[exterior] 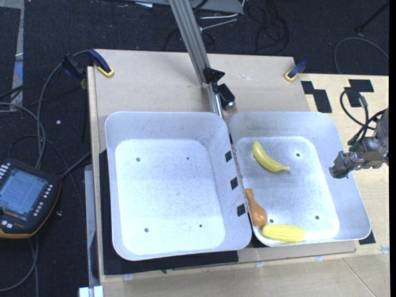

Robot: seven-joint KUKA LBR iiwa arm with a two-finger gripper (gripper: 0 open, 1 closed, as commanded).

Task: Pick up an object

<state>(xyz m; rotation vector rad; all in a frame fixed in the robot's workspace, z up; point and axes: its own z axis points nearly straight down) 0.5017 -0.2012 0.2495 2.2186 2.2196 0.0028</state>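
Nearest to us, along the front rim of the right bin (346, 184), we see a yellow corn cob (284, 232) lying on its side, its length running roughly along that rim. Just beside its left end, and seemingly touching it, sits an orange-brown gourd-shaped object (255, 211), pressed up against the bin's left wall with its narrow neck pointing away from us.

Further back in the same bin lies a yellow banana (268, 158), well apart from the other two items, curving from upper left down to a tip at the right, on the bare speckled floor near the bin's middle.

The left bin (117, 166) sits alongside, its right edge meeting the right bin's left wall, where we make out a few small black tabs (235, 182) along the seam.

At the right edge of the right bin we find the gripper (339, 167), hanging over the bin's rim, well apart from the banana and from the two items at the front. It is small, dark and blurred here, so we cannot tell how far its fingers stand apart; we see nothing between them, though the view is too poor to be sure.

Beyond the bins the tan bench (161, 79) stretches back, with yellow-and-blue clamps (102, 64) at its far corners. A slanted metal beam (195, 42) rises from the seam between the bins toward the far side, and black cables lie on the dark floor. A handheld control pendant (21, 197) rests on the floor at the left.
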